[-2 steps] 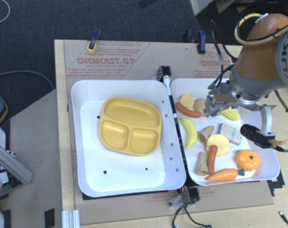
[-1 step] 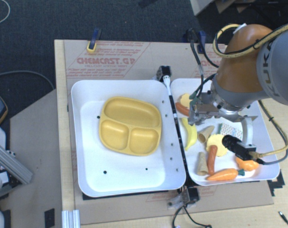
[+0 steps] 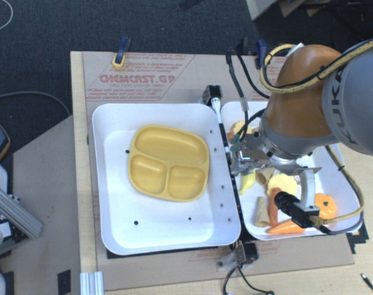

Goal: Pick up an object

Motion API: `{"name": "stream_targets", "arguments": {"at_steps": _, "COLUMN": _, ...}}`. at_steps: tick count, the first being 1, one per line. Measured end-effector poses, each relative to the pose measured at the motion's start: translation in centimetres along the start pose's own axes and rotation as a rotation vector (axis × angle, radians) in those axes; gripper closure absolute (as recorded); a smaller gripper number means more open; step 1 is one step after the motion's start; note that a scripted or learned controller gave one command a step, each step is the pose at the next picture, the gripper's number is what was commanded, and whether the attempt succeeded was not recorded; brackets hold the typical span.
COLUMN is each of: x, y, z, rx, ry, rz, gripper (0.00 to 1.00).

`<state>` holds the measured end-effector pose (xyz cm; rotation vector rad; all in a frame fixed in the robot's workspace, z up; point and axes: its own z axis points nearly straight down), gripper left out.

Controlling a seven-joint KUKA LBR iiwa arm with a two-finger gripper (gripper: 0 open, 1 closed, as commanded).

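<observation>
My gripper [image 3: 271,176] hangs low over the right bin [image 3: 352,192], below the grey wrist and the orange band of the arm. Around and beneath it lie several small objects: an orange carrot-like piece [image 3: 283,228], a tan cylinder [image 3: 261,209], a yellow piece [image 3: 248,181], a pale yellow item [image 3: 287,182] and a round orange item [image 3: 325,206]. The arm hides much of this bin, so I cannot make out whether anything is held.
The left bin [image 3: 109,183] holds a yellow three-compartment plate [image 3: 168,163]. A raised rim between the two bins runs just left of the gripper. Cables loop behind the arm at the right bin's far edge.
</observation>
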<state>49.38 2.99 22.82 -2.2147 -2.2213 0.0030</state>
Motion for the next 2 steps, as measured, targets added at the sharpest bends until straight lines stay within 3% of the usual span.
{"name": "stream_targets", "arguments": {"at_steps": 1, "x": 1.8, "y": -0.4, "z": 1.2, "rx": 0.000, "ry": -0.001, "rz": 0.001, "gripper": 1.00}}
{"name": "stream_targets", "arguments": {"at_steps": 2, "x": 1.5, "y": 1.1, "z": 0.2, "rx": -0.007, "ry": -0.002, "rz": 0.002, "gripper": 1.00}}
